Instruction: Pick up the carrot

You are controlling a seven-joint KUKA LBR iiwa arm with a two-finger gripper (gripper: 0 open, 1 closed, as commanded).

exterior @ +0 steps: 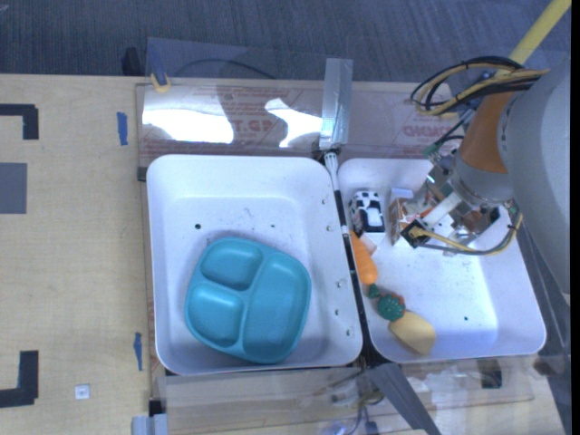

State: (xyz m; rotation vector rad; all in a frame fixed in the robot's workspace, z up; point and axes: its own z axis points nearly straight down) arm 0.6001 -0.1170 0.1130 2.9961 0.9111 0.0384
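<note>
The orange carrot [363, 261] lies in the right bin [489, 320], close along its left wall, pointing toward the back. A green tuft [390, 306] sits at the carrot's near end. My gripper [369, 212] is low over the back left corner of the right bin, just behind the carrot's tip. I see nothing held in it. The arm reaches in from the right, across the back of the bin.
A pale yellow rounded object [413, 332] lies in front of the green tuft, near the right bin's front wall. The left bin [181, 188] holds a teal divided plate [248, 299]. A metal divider [336, 107] stands behind the two bins.
</note>
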